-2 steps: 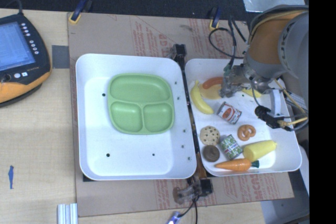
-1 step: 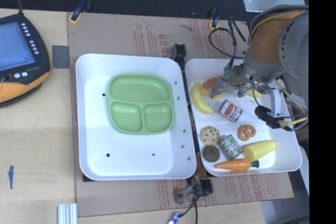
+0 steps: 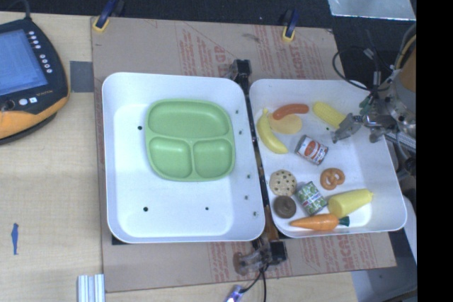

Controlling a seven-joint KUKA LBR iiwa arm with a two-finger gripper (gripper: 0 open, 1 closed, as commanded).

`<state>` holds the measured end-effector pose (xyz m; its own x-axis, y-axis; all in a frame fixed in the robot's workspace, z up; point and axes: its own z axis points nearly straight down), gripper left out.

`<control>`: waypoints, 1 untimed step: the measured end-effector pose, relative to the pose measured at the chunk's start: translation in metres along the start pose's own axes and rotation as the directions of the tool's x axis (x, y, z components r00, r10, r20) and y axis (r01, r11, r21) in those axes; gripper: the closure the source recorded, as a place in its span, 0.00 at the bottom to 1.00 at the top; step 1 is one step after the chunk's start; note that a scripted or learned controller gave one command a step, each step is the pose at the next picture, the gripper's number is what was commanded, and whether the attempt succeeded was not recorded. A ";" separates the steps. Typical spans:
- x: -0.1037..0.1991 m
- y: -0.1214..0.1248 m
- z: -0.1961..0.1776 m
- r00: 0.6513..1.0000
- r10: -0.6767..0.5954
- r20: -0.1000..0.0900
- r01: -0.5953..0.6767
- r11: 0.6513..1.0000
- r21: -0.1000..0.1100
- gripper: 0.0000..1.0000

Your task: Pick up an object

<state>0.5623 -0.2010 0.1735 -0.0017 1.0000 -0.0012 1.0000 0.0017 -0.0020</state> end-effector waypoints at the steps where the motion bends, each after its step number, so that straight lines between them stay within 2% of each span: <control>1: 0.063 0.049 0.048 1.000 -0.005 0.000 0.005 1.000 0.002 0.00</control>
<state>0.6115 -0.1381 0.1253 -0.0070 1.0000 -0.0014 1.0000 0.0070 -0.0038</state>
